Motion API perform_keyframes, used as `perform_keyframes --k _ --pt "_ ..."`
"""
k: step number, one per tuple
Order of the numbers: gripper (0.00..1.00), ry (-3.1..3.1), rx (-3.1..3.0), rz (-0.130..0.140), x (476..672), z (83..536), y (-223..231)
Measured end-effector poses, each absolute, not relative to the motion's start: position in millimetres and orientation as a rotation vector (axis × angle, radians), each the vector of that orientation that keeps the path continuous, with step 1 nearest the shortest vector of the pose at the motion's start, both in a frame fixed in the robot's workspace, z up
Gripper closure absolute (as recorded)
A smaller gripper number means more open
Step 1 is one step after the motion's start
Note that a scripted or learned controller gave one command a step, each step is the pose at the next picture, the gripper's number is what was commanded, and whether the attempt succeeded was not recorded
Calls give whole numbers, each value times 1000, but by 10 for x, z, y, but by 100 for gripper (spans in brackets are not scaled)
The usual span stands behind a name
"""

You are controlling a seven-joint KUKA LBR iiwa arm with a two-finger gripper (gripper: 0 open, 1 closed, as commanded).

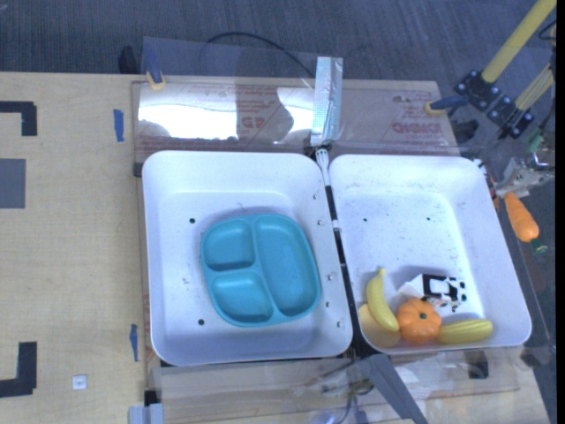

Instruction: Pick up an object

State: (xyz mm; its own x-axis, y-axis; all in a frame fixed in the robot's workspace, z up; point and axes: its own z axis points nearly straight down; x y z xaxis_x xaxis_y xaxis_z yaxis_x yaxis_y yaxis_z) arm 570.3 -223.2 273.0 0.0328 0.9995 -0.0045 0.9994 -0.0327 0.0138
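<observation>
At the view's right edge, just beyond the right bin's (494,237) rim, my gripper (512,186) is partly in view. An orange carrot-shaped toy (522,218) hangs from it, its upper end pinched between the pale fingertips, and the gripper is shut on it. In the right bin's near corner lie a yellow banana (380,299), a small round orange fruit (418,320), a second yellow piece (463,330) and a black-and-white toy (440,288). These sit close together, well left of and below the gripper.
The left bin (168,237) holds a teal divided plate (259,268). A clear plastic sheet and a metal strip (327,100) stand behind the bins. A yellow pole with a black clamp (494,95) occupies the top right. Wooden bench (62,237) extends left.
</observation>
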Motion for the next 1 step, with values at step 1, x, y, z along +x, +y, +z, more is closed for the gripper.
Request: perform_keyframes --k 1 --pt "100 2260 2181 5 6352 2543 -1374"
